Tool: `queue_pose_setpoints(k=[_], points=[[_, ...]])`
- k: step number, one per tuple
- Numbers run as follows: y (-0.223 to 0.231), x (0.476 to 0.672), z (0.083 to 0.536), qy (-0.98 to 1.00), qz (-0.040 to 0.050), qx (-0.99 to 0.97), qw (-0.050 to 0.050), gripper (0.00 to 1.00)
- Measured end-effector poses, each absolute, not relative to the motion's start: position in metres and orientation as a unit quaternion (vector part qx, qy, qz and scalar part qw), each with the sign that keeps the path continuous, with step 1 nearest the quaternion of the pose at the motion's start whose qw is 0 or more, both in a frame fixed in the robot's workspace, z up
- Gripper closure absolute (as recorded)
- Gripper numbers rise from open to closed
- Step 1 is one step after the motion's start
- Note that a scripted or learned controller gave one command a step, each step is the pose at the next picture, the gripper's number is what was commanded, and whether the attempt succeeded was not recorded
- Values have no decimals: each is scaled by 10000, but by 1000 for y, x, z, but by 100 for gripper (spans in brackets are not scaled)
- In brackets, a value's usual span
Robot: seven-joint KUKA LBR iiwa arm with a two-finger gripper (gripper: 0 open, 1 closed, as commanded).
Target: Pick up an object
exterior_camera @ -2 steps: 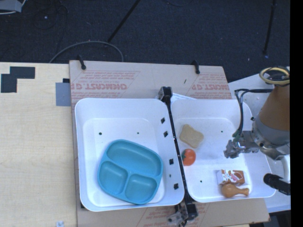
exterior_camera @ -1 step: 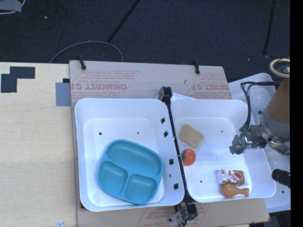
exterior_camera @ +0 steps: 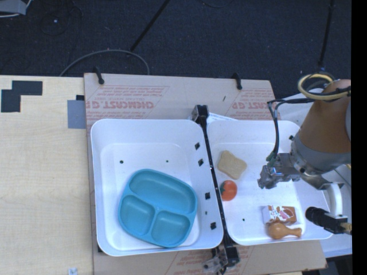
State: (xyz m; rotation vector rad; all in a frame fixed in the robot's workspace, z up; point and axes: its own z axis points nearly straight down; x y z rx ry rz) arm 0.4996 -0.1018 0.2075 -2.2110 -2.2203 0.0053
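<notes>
In the right bin lie a tan slice of bread, a red tomato, a small red and white packet and a brown drumstick. My gripper hangs over the right part of that bin, right of the bread and tomato and above the packet. It is apart from all of them, and nothing shows between its fingers. The arm's orange band rises behind it at the right edge.
The left bin holds a blue divided tray. A black divider with clips runs between the two bins. Cables loop near the arm at the upper right. Cardboard lies under both bins, and wooden bench stretches to the left.
</notes>
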Motion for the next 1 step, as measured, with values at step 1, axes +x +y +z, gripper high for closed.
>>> queue_pose_setpoints(k=[1], points=[[-58,506,211,-7087,17,-7055,32,100]])
